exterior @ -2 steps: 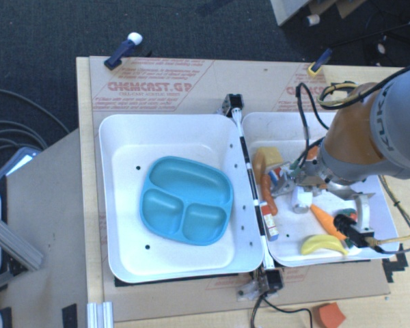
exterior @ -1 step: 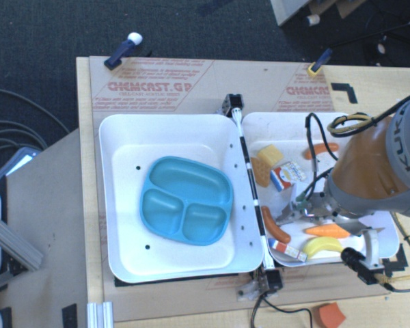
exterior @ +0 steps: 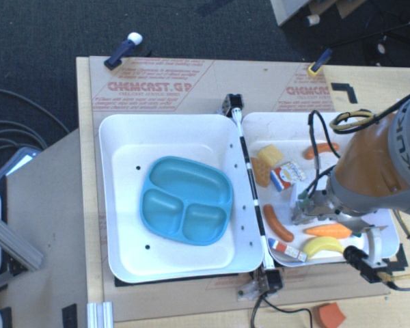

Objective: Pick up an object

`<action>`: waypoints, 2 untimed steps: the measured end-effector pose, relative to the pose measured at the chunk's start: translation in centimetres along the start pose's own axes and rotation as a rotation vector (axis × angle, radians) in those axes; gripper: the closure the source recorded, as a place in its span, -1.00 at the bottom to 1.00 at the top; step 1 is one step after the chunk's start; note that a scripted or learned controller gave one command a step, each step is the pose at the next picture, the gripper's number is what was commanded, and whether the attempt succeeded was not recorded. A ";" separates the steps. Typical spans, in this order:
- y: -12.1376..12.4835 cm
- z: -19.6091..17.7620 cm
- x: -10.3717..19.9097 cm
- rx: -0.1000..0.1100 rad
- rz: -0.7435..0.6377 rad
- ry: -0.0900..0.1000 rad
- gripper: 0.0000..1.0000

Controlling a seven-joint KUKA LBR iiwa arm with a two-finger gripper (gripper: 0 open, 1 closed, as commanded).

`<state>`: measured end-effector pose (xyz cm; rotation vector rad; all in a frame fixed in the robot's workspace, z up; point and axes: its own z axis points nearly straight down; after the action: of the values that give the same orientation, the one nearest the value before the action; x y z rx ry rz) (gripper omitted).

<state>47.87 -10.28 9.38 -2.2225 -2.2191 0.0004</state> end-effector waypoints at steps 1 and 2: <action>0.0 0.0 0.0 0.000 0.000 0.000 -1.00; 0.0 -1.0 0.0 -0.001 0.000 0.000 1.00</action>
<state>47.89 -10.26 10.38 -2.2235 -2.2196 -0.0008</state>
